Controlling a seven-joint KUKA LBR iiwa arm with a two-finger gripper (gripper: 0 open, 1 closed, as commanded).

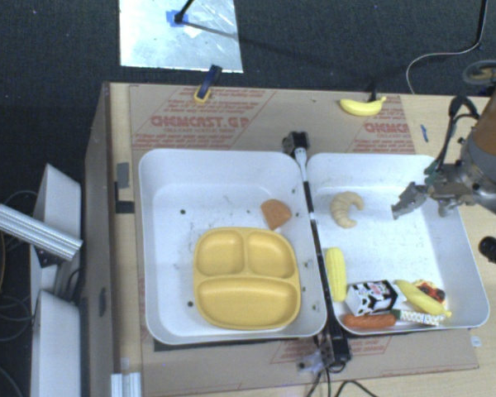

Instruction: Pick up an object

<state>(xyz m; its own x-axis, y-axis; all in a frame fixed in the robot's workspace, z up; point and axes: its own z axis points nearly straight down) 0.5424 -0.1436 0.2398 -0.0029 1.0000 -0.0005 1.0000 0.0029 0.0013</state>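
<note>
Two white bins sit side by side on the bench [231, 118]. The left bin [161, 222] holds a yellow divided tray [246, 277] at lower centre of the frame and a small orange-brown piece [275, 213] just above the tray's upper right corner, apart from it.

The right bin [455, 246] holds a croissant [346, 208] near its upper left, alone on bare floor. A corn cob [336, 273] lies along the divider between the bins, lower down. In the bin's bottom edge cluster: a black-and-white carton [372, 297], a red sausage-like item [369, 322] just below it, and a banana [420, 295] to the right, lying over a small red and black object [431, 289]; these are packed close, some touching.

The gripper [422, 198] is at right of frame, over the upper right part of the right bin, arm coming in from the right edge. Fingers are spread apart, one dark tip toward the left, nothing between them. The gripper is to the right of the croissant, well apart from it.

Another banana [362, 105] lies on the bench above the right bin, outside it. A foil sheet [180, 23] lies on the dark floor at upper left of the frame.
</note>
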